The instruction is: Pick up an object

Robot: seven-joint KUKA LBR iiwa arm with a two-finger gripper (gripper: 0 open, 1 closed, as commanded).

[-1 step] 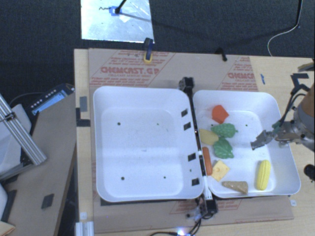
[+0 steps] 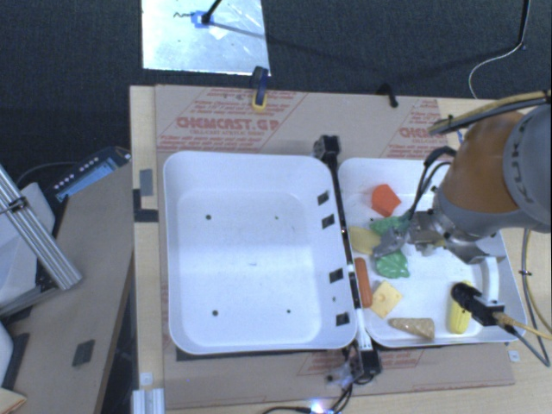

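1. Left white bin (image 2: 250,248) seated on cardboard sheet (image 2: 285,115) atop worktop (image 2: 142,128).
2. Reflective square panel (image 2: 204,22) beyond worktop.
3. Yellow clamp (image 2: 259,100) at cardboard's far edge.

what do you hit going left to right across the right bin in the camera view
orange carrot-like stick → yellow wedge → tan wedge → yellow corn-like piece. The green pieces under the gripper and the things near them overlap, so they are left out.
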